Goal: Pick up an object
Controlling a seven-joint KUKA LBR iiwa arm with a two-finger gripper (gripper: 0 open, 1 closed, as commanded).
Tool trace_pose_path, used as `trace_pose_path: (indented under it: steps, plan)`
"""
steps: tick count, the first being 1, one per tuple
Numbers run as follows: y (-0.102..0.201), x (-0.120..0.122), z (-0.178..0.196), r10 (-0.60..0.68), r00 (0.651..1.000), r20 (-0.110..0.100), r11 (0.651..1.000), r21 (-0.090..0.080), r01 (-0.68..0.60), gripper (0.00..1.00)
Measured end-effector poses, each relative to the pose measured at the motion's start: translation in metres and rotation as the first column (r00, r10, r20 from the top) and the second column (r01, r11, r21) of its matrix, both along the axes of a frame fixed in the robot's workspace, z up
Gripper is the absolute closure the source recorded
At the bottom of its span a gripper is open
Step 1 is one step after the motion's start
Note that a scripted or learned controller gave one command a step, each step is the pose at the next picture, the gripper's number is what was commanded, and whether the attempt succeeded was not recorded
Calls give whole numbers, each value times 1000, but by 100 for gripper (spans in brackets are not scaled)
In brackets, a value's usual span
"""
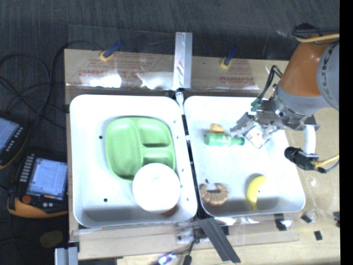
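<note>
Claw (255, 127) low in the right bin (276, 203), just right of the green bottle (224, 140)
Your grip state: can't tell, nothing visibly held; bottle lies flat mid-bin, reachable; banana (254, 190) lower right, spare.

I see arm (309, 76) reaching in from right, hand (255, 127) low over right bin (287, 203), just beside green bottle (223, 140). Bottle lies on side; small orange piece (215, 128) touching it at upper left. Yellow banana (254, 189) near bin's front right, brown ridged pastry (214, 193) at front left. Left bin (88, 203) holds green divided tray (138, 145); white round plate (156, 187) overlaps tray's front corner.
</note>
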State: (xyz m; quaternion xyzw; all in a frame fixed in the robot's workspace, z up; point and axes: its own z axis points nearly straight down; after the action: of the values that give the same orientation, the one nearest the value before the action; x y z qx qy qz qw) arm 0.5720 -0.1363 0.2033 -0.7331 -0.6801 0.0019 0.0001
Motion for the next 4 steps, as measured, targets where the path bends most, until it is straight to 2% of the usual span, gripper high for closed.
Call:
trace_pose_path:
  steps: [1,2,3,4]
  plan:
    - [-69,8,-73,43,999,-1,999,0,-43,0]
    - [-80,7,-18,20,1000,1,1000,1,-20,0]
    - [-80,8,-9,22,1000,0,1000,1,-22,100]
    - [-80,8,-9,22,1000,0,1000,0,-22,0]
